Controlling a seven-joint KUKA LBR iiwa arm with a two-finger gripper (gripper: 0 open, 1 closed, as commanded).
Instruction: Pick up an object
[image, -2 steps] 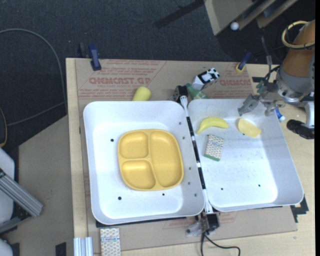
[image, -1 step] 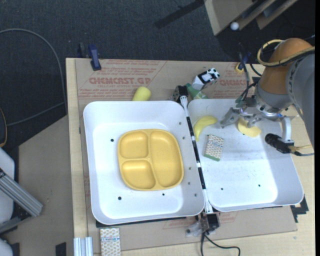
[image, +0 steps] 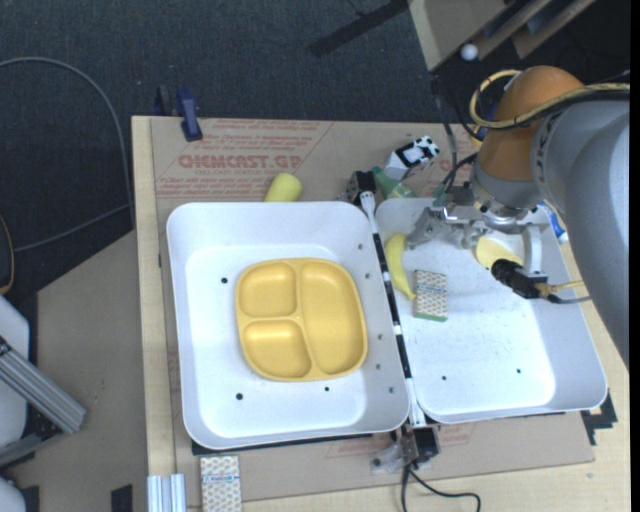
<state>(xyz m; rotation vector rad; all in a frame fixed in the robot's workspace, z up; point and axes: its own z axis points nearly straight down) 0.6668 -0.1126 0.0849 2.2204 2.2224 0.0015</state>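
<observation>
In the right bin (image: 500, 370), a yellow banana-shaped piece (image: 397, 262) lies along the left wall. Just to its right is a small patterned sponge with a green edge (image: 431, 294). A pale yellow object (image: 491, 250) sits at the bin's back, partly hidden under the gripper (image: 472, 228). The gripper hangs low over the back of the right bin, below the arm's orange band (image: 525, 110). It is right beside the pale yellow object and about a hand's width right of the banana piece.
The left bin (image: 200, 300) holds a yellow divided plate (image: 300, 318). Behind the bins, on the cardboard, lie a yellow lemon-like object (image: 284, 187), a blue clip (image: 188, 112), and a black-and-white toy (image: 415, 153) among small clutter. The right bin's front half is bare.
</observation>
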